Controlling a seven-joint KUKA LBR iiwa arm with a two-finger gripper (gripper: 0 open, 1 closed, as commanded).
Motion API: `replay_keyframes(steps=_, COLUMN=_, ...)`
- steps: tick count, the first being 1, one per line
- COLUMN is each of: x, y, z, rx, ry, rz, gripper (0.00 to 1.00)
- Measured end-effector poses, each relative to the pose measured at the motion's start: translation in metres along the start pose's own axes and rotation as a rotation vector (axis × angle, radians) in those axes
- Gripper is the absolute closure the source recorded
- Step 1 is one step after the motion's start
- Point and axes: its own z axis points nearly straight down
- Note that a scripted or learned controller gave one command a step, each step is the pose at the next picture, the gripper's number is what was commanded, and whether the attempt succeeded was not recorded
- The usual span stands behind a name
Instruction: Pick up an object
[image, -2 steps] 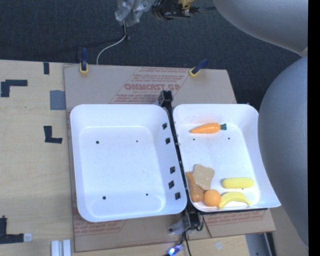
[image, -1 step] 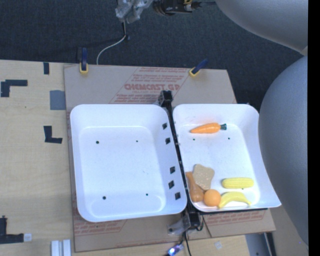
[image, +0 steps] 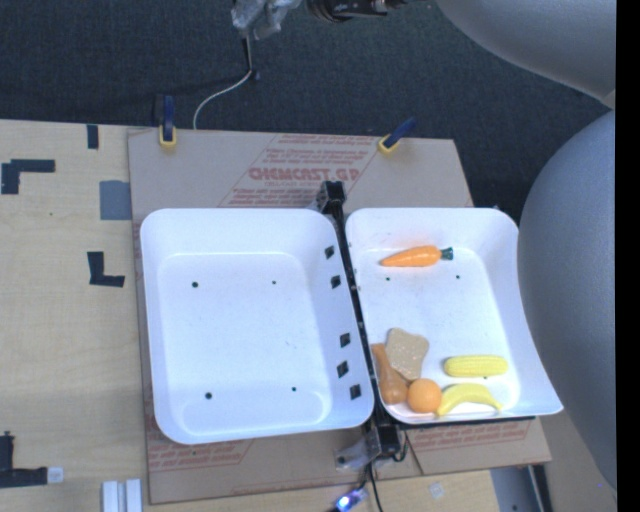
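The right bin (image: 505, 290) holds several toy foods. An orange carrot (image: 415, 257) lies near its far side. At the near side sit a tan bread slice (image: 407, 351), a brown sausage-like piece (image: 388, 378), a round orange (image: 424, 396), a yellow corn cob (image: 475, 366) and a banana (image: 468, 401). My gripper (image: 260, 14) hangs at the top edge of the view, beyond the bench and well away from both bins, with nothing seen in it. The grey arm crosses the top right corner.
The left bin (image: 160, 300) stands beside the right one on a cardboard sheet (image: 300, 170) held by two clamps. A black divider with clips (image: 345, 300) runs between the bins. A white cable (image: 225, 88) trails down from the gripper.
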Motion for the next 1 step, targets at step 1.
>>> replay_keyframes(steps=1, x=0.0014, y=0.0003, z=-0.0096, rx=-0.006, ry=0.001, rz=0.0, gripper=1.0)
